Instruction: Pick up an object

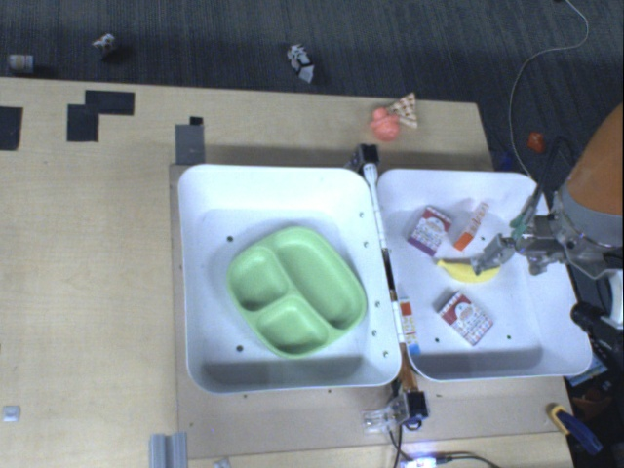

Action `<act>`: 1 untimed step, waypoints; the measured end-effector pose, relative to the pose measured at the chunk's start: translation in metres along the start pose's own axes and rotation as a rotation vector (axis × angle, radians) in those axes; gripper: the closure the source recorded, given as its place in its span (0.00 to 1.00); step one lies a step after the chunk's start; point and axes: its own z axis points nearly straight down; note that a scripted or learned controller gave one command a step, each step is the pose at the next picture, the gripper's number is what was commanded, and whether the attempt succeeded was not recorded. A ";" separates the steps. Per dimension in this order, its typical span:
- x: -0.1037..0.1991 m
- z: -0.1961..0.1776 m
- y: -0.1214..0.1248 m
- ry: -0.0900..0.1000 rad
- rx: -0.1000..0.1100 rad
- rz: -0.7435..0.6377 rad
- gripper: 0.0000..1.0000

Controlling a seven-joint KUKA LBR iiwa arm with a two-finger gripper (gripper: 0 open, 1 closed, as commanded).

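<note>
In the right bin [517, 354] lie two small red and white packets, one at the upper left [429, 230] and one lower down [464, 317]. A yellow object [468, 269] lies between them, and an orange and white tube [474, 222] lies near the back. My gripper [497, 250] reaches in from the right and hangs just over the right end of the yellow object. Nothing shows between its fingers.
The left bin [205, 261] holds a green divided plate [296, 288]. A pink ball [386, 123] lies on the bench behind the bins. Cables and a connector [405, 412] sit at the front between the bins.
</note>
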 end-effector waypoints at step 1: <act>0.021 0.117 0.002 -0.001 -0.005 0.001 0.00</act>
